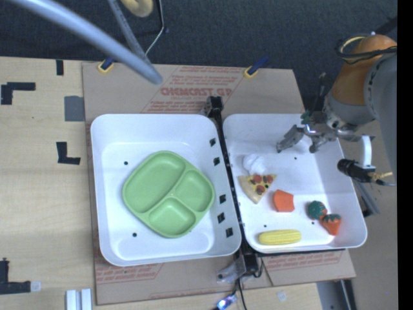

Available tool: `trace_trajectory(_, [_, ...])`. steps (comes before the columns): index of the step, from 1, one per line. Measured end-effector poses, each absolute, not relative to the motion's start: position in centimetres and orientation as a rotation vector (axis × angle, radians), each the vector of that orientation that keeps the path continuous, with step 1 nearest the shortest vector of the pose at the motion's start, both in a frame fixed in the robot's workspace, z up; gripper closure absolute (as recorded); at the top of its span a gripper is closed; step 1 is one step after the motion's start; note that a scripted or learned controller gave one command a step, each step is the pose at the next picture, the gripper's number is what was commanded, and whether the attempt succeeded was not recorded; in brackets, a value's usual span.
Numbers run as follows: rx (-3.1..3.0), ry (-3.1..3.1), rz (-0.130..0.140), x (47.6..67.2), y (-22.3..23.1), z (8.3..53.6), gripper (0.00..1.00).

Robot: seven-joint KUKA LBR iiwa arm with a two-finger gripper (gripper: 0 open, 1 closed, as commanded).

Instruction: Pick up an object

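Corn cob (279, 237) lies at the near edge of the right bin (293, 124), with an orange block (283, 201), pizza slice (257, 186), white lump (252, 163) and a green and a red toy (323, 215) behind it. Gripper (301, 139) hangs over that bin's far right corner with fingers spread and nothing between them, well apart from every object, the white lump being nearest. Left bin (106, 131) holds a green divided plate (168, 193).
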State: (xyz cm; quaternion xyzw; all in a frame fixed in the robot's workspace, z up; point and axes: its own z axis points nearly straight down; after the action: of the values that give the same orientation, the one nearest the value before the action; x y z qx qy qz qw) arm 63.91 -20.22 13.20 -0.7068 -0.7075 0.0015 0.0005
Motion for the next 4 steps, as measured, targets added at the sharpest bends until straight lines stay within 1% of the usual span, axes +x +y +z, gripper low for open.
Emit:
trace_trajectory(1, [-2.22,-2.225,0.003,63.9,-20.2,8.3,0.0])
trace_trajectory(2, [-2.22,-2.23,0.001,64.1,-20.2,9.6,1.0])
trace_trajectory(3, [-2.222,-2.226,-0.004,65.2,-20.3,15.0,1.0])
trace_trajectory(4, [-2.22,-2.227,-0.003,66.0,-19.4,20.2,1.0])
